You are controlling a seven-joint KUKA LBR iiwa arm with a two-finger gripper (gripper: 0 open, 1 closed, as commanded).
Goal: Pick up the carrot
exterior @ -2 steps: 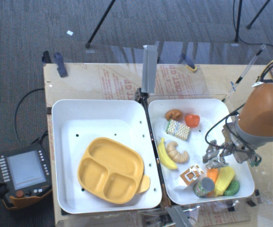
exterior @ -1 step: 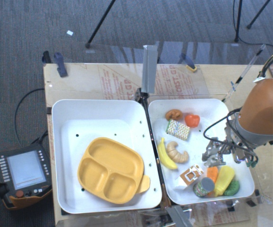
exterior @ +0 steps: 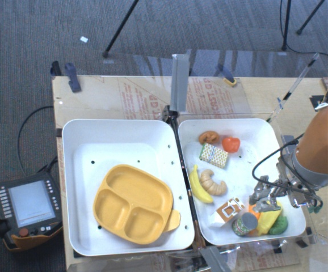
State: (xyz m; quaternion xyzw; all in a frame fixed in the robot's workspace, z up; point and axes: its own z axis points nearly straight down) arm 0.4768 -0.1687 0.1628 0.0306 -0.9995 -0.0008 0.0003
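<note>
A small orange piece that I take for the carrot lies in the right bin's near right corner. It is wedged between a tin can, a yellow item and a small white and orange carton, and mostly hidden by them. My gripper hangs right above this cluster, just over the orange piece. The grey arm with its orange band comes in from the right. I see nothing held in the gripper.
The right bin also holds a banana, a croissant, a patterned box, a red tomato, a brown pretzel and a green item. A yellow divided plate lies in the left bin.
</note>
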